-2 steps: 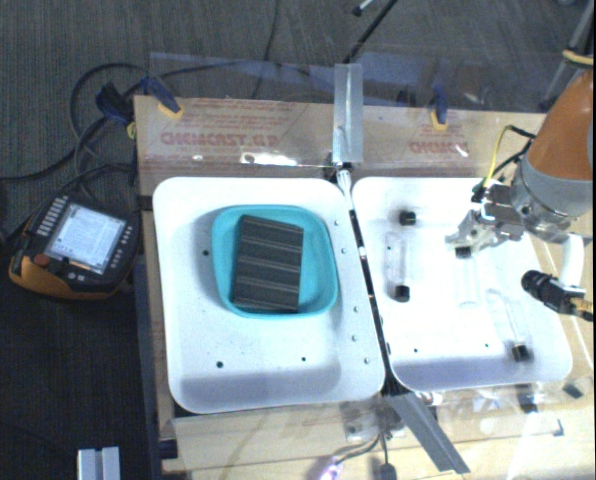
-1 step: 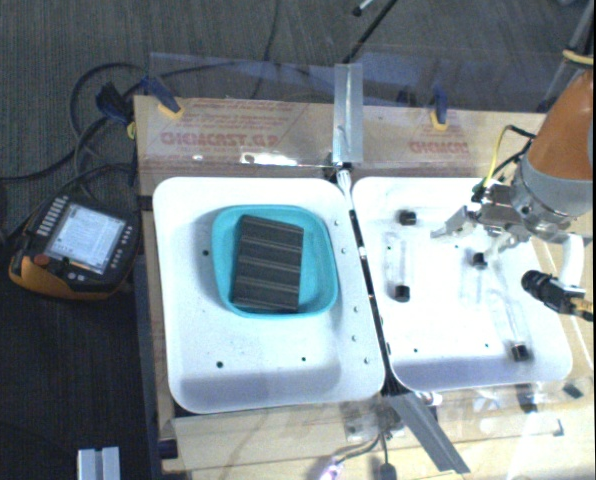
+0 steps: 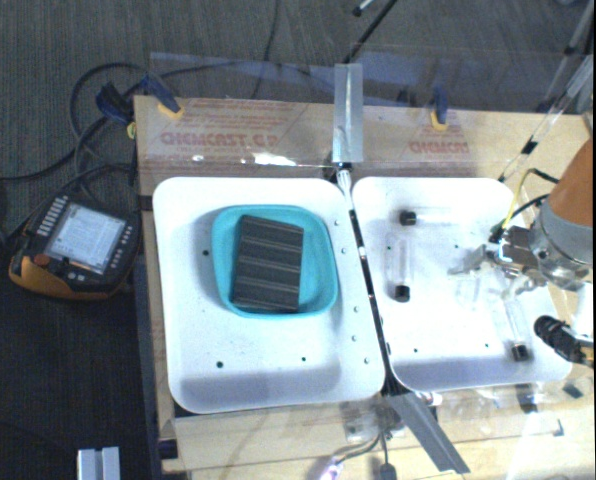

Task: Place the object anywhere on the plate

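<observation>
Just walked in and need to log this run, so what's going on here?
A dark ribbed rectangular block already lies on the turquoise square plate in the left white bin. The arm's end effector is over the right white bin, apart from the block. Whether it is open is unclear.

A single fixed camera hangs above the bench and looks down on it at a slant, taking in both white bins: the left bin and the right bin. It stands far enough off to include the carpeted floor beyond the bench's far and left edges.
</observation>
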### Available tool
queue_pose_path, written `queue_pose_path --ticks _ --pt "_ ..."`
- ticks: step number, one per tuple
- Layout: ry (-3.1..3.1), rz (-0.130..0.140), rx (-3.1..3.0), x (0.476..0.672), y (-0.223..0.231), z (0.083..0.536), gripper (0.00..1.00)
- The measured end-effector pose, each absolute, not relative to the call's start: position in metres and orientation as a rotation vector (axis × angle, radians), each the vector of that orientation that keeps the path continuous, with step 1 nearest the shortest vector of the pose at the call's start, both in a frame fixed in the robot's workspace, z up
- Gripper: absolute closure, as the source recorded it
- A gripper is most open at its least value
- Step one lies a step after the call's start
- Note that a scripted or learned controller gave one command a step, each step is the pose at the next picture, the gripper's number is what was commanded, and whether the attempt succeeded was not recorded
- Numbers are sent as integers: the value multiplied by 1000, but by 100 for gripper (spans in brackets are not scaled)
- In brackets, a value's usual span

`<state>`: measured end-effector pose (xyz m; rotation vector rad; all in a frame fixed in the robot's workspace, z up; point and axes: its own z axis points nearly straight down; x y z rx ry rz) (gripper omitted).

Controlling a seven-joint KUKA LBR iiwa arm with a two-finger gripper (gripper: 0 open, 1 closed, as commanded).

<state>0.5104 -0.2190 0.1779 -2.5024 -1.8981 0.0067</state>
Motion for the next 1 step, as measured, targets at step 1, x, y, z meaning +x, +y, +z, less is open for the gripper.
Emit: queue_pose_path --ticks 1 --pt "-1695 4 -2649 485 -206 308 0"
